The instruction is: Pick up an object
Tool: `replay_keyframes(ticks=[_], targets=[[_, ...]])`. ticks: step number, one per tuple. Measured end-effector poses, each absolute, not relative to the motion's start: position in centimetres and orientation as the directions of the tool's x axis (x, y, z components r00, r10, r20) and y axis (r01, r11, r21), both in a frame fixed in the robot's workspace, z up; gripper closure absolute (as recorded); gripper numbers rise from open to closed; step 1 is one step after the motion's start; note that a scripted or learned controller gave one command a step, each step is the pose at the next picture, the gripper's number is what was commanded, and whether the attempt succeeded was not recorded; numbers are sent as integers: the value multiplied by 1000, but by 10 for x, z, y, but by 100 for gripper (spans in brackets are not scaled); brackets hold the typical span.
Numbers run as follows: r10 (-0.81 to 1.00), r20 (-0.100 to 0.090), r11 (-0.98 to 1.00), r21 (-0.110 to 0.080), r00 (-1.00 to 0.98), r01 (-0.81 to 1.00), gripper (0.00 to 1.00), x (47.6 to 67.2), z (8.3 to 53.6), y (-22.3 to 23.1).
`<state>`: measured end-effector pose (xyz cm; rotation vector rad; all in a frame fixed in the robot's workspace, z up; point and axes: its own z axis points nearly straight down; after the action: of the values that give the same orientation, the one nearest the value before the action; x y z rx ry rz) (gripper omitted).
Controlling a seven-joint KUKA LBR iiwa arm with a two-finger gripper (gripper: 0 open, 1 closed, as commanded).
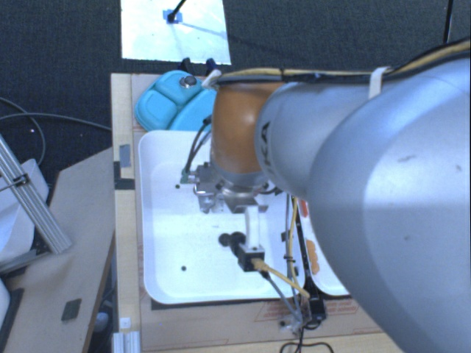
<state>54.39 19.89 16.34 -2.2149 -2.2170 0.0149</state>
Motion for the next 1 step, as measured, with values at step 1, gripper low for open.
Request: replay_keyframes(ticks=[1], targets=[[1000,8,6,22,-6,1000,100,600,430,224]])
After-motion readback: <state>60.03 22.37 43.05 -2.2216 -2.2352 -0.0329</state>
